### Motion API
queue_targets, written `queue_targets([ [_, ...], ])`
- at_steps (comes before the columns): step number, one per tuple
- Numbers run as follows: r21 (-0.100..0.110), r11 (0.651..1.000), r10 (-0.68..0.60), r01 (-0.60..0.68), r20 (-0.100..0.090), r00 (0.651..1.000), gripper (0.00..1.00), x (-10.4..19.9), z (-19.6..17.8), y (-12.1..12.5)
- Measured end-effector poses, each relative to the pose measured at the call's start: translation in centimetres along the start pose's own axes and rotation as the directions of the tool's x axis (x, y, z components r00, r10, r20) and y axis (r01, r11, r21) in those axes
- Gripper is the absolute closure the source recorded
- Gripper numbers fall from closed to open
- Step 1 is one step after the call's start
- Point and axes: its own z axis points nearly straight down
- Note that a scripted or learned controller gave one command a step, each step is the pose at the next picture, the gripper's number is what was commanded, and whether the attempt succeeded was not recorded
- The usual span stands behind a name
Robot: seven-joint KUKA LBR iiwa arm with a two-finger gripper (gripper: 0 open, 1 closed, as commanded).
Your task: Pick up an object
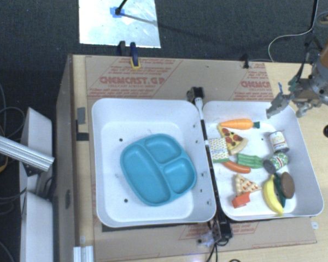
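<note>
Toy carrot (pixel 238 124) is lying just below-left of the tool (pixel 288 103), which is hovering wide and holding nothing over the right bin's (pixel 309 171) rim, seemingly lining up a descent

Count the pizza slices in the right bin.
2. One pizza slice lies near the bin's middle, just below the carrot; the other pizza slice lies nearer the front edge, above an orange block.

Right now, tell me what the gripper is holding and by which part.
Nothing is held. The gripper hangs open above the right bin's upper right corner, with no toy between its fingers; the carrot and the small can lie below it in the bin.
</note>
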Motion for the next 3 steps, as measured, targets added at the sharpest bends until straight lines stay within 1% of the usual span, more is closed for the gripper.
queue_targets([
  [1,0.003,1.000,0.000,0.000,-0.001,1.000,0.00,5.8,14.2,-4.2],
  [2,-0.029,1.000,0.012,-0.012,0.022,1.000,0.00,7.0,16.3,-8.2],
  [3,-0.015,1.000,0.008,-0.008,0.019,1.000,0.00,6.9,16.5,-2.4],
])
